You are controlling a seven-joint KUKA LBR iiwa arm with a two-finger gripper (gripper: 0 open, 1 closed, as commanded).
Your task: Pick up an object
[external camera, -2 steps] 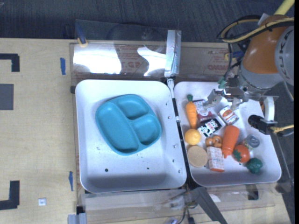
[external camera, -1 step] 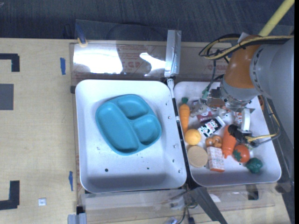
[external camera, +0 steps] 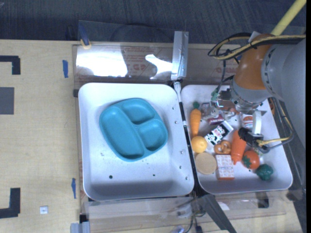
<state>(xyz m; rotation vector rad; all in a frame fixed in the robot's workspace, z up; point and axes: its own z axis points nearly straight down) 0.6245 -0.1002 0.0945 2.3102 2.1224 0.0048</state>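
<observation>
Arm w/ orange band over far part of right bin [external camera: 284, 176]. Gripper [external camera: 224, 102] low among toys there; pincer state: can't tell. Objs piled in right bin: carrot [external camera: 195, 121], lemon [external camera: 198, 144], tomato [external camera: 251, 159], wafer [external camera: 224, 167]. Left bin [external camera: 92, 174] holds blue divided tray [external camera: 133, 128].

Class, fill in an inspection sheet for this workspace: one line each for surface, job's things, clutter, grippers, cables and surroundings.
Surface: two white bins side by side, left bin and right bin, on a wooden bench.
Job's things: small toys heaped in the right bin, among them a carrot, a lemon and a green piece.
Clutter: blue divided tray in the left bin.
Grippers: gripper low over the right bin's far end; finger state unclear.
Cables: black and yellow loops above the wrist.
Surroundings: dark carpet beyond the bench.
</observation>
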